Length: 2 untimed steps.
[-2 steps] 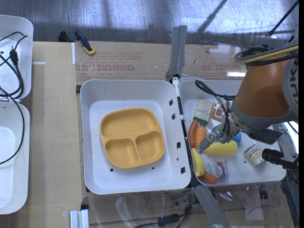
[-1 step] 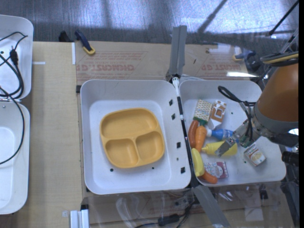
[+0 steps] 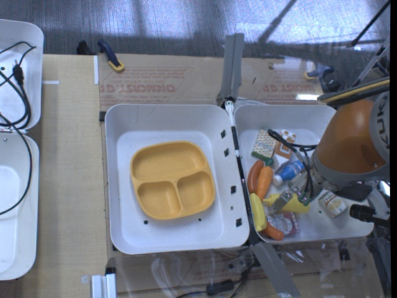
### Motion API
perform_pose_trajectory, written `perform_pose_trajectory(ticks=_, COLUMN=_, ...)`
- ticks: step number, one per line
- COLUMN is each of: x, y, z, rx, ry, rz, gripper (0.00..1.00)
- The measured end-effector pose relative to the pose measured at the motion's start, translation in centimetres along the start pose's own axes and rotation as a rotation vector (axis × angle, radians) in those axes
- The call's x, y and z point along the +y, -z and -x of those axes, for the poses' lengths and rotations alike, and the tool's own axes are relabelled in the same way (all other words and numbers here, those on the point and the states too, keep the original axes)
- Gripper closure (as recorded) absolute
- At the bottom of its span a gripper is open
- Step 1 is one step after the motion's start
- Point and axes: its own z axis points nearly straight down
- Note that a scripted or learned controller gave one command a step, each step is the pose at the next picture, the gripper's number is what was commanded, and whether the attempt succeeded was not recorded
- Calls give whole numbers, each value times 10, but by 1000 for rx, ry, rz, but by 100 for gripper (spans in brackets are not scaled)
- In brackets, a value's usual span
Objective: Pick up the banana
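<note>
One banana (image 3: 256, 211) | lies near-vertical along right bin's (image 3: 347, 230) left wall | gripper (image 3: 286, 198) fingers' state unclear

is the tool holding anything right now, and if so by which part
Cannot be told. The tool is low in the right bin over the pile by the banana, but nothing is clearly seen between its tips.

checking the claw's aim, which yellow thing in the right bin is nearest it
The yellow piece directly beside the claw, near the bin's middle; the other, the banana, lies farther left along the bin's left wall.
</note>
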Motion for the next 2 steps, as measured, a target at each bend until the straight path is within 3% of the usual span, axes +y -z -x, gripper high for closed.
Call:
perform_pose_trajectory(ticks=1, x=0, y=8, z=0, rx=0, ry=-3, rz=0, gripper=100)
perform_pose_trajectory(ticks=2, x=43, y=100, z=-12, rx=-1, ry=-66, rz=-1, gripper=100)
